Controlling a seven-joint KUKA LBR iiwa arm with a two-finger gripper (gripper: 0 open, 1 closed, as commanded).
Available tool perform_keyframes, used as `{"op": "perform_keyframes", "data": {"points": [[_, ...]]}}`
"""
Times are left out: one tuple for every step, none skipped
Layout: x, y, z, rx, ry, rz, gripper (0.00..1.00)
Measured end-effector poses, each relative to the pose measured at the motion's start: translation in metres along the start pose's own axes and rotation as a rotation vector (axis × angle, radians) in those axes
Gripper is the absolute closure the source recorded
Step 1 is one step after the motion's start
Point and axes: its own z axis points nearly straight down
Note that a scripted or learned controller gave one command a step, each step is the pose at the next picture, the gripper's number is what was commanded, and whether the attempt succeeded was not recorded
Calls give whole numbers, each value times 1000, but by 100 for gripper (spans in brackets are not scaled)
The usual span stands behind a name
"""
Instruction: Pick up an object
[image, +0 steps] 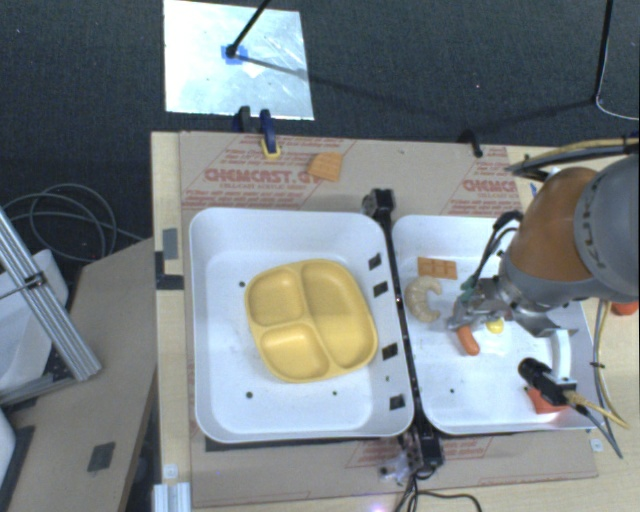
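Over the right bin (470, 405), the gripper (472, 312) hangs low near the bin's middle. Whether the claw is apart or together cannot be told from this angle; nothing is seen clamped in it.

Likely target: a small orange piece (468, 344) lying on the bin floor just below the gripper, with a small yellow bit (494, 325) just beside it. A pale curved piece (424, 299) lies near to the left, and a square cracker (436, 267) lies behind that.

Assessment: the orange piece looks light, short and rounded, probably smooth-skinned, so liable to roll or squirt out under pressure. Recommend taking hold across its narrow middle, square to its length, clear of the yellow bit.

The left bin (225, 300) holds a yellow divided plate (310, 320), well apart.
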Motion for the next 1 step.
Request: {"op": "perform_keyframes", "data": {"points": [[50,18,-89,-7,1,-9,100]]}}
